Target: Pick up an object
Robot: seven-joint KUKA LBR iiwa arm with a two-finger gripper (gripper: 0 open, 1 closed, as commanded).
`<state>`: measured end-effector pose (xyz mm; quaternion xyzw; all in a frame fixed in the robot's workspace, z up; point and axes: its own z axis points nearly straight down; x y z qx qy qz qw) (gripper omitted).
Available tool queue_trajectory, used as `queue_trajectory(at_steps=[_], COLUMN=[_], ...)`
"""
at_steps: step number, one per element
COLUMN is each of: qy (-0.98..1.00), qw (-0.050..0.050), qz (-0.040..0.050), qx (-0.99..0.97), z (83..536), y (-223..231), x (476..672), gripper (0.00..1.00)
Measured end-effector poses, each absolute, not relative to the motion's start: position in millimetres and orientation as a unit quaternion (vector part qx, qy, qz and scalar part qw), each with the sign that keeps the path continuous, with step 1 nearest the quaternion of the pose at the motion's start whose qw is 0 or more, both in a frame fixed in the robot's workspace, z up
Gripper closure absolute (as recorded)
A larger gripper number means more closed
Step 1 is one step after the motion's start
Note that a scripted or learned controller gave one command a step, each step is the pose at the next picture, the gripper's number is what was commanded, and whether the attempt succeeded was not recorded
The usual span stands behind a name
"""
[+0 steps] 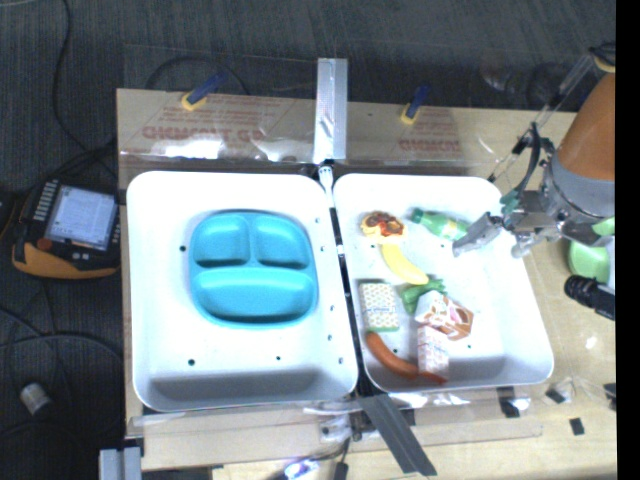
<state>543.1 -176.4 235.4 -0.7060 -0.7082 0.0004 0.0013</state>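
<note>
Gripper [497, 233] is held at right bin [530, 313] rim, fingers spread w/ nothing between; toys are clustered nearby, e.g. banana [402, 263], so reach is short.

Divided tray [252, 268] in left bin [150, 298], food items in right bin [510, 308], gripper [497, 233] over its right edge

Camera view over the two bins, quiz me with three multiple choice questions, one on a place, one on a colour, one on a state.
1. Where does the divided tray lie?
A. left bin
B. right bin
C. on the bench

2. What colour is that tray?
A. red
B. blue
C. white

3. How does the tool stand to the banana?
A. clamped on it
B. pressing it down
C. apart from it

Answers: 1 A, it fills the left bin. 2 B, its surface is plainly blue. 3 C, the tool sits near the right bin's upper right, the banana lies nearer the middle.
</note>
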Motion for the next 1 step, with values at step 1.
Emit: queue_trajectory(at_steps=[1], qy=[-0.716], qw=[0.002], qz=[0.0008], qx=[-0.698], z=[156.1], y=[-104.8], x=[546.7], gripper=[0.0])
